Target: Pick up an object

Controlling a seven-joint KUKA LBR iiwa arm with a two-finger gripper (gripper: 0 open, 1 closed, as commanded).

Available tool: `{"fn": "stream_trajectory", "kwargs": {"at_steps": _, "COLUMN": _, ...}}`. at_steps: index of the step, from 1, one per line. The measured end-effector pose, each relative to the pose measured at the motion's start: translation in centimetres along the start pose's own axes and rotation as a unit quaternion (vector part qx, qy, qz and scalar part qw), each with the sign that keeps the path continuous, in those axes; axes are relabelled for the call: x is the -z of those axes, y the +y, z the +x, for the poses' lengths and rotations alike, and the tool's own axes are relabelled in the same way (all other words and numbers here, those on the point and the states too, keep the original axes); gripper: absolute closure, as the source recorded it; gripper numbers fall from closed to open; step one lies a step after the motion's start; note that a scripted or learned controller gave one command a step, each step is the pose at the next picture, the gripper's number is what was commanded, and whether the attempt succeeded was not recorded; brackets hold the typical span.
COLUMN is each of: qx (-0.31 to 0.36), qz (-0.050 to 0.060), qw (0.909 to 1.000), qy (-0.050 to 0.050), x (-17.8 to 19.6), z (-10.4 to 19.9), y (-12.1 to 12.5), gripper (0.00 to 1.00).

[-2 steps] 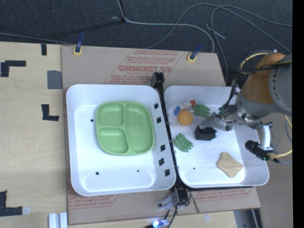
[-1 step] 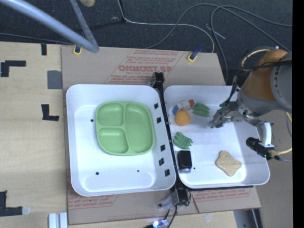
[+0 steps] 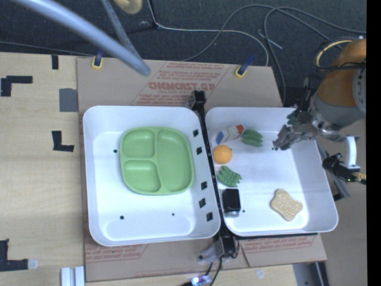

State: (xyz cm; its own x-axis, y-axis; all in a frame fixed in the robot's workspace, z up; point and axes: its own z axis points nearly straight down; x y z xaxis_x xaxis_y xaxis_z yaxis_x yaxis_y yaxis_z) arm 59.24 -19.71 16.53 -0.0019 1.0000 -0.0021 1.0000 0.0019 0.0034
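Observation:
The right bin (image 3: 321,219) holds several small things: an orange ball (image 3: 222,154), a green leafy piece (image 3: 252,137), a second green piece (image 3: 229,175), a black block (image 3: 231,200), a tan toast slice (image 3: 286,205) and a small red, white and blue item (image 3: 229,133). My gripper (image 3: 281,142) hangs over the bin's upper right part, to the right of the upper green piece and apart from it. Nothing shows in its grasp.
The left bin (image 3: 95,159) carries a green divided plate (image 3: 158,161). A black clip row (image 3: 205,159) runs between the two bins. The arm's grey body (image 3: 336,109) reaches in from the right. Cables (image 3: 238,22) lie behind the bins.

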Motion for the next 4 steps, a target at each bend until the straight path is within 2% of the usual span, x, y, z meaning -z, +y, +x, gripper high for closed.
{"fn": "stream_trajectory", "kwargs": {"at_steps": 1, "qx": 0.0, "qz": -0.001, "qw": 1.0, "qy": 0.0, "x": 6.4, "z": -0.1, "y": 0.1, "gripper": 1.0}}
{"fn": "stream_trajectory", "kwargs": {"at_steps": 2, "qx": 0.0, "qz": 0.0, "qw": 1.0, "qy": 0.0, "x": 9.5, "z": -0.1, "y": 0.2, "gripper": 1.0}}
{"fn": "stream_trajectory", "kwargs": {"at_steps": 4, "qx": 0.002, "qz": 0.003, "qw": 1.0, "qy": 0.002, "x": 8.8, "z": 9.7, "y": -4.4, "gripper": 1.0}}
